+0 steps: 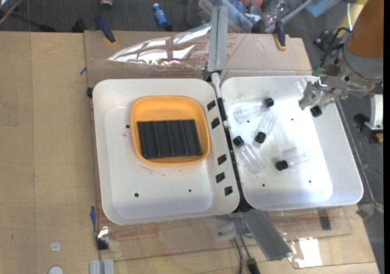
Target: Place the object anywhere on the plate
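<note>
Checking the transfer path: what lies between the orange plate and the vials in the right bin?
In the camera view, the two bins' adjoining rims with black clips separate the orange plate from the clear vials.

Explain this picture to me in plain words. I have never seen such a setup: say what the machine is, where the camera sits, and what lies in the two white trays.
One camera looks down at a slant on a wooden bench with two shallow white bins. The left bin holds an orange plate with a dark ribbed block on it. The right bin holds several small clear vials with black caps, lying scattered. The machine is a robot arm reaching in from the right; its gripper is at the right bin's upper right corner. Whether it holds anything is too small to tell. Its job is to put an object on the plate.
</note>
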`<state>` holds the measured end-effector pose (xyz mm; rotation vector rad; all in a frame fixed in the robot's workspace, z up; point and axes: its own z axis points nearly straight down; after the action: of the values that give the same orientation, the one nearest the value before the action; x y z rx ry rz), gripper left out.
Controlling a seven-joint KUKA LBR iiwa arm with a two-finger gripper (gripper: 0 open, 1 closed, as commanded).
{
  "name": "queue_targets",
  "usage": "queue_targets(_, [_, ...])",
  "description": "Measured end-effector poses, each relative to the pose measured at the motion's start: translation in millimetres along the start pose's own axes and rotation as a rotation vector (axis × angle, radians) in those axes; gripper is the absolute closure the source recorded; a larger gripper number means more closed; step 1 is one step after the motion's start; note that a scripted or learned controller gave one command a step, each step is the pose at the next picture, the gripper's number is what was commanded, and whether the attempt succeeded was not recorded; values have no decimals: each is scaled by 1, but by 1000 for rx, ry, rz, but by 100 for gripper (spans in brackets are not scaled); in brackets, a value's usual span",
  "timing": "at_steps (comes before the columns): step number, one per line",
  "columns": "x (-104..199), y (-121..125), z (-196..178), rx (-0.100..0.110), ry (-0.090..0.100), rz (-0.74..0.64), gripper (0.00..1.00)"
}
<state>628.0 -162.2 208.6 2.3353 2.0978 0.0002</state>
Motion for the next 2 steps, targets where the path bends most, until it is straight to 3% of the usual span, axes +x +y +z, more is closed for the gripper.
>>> queue_targets(1, [22, 19, -8, -4, 0, -152, 100])
queue_targets(2, [41, 36, -23, -5, 0, -413, 100])
